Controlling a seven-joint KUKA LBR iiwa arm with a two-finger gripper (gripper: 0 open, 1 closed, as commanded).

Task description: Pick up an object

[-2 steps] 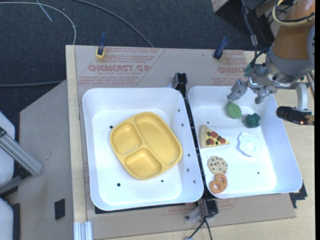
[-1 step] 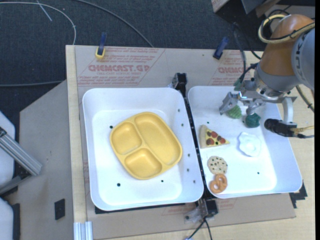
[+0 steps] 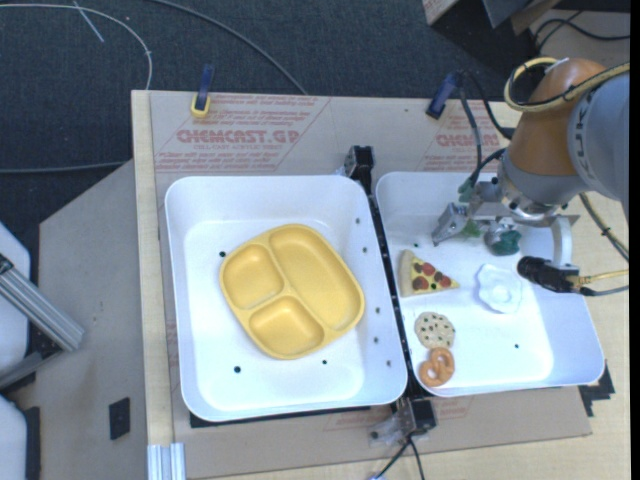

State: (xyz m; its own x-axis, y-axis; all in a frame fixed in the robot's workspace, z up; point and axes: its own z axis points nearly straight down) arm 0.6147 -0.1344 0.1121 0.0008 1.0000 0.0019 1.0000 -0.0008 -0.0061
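Camera view looks down on two white bins: the left bin (image 3: 190,268) bears a yellow tray (image 3: 290,290), the right bin (image 3: 570,358) holds toy foods. The gripper (image 3: 478,223) hangs low at that bin's far side, over something green (image 3: 505,236); whether its fingers are spread or shut I cannot tell. Near it lie a pizza slice (image 3: 426,273), an egg (image 3: 499,289), a cookie (image 3: 434,329) and a pretzel (image 3: 437,367). All look like light, stiff, smooth plastic, so slippery. The flat pieces offer thin edges; the pizza slice is probably best pinched across its narrow width.
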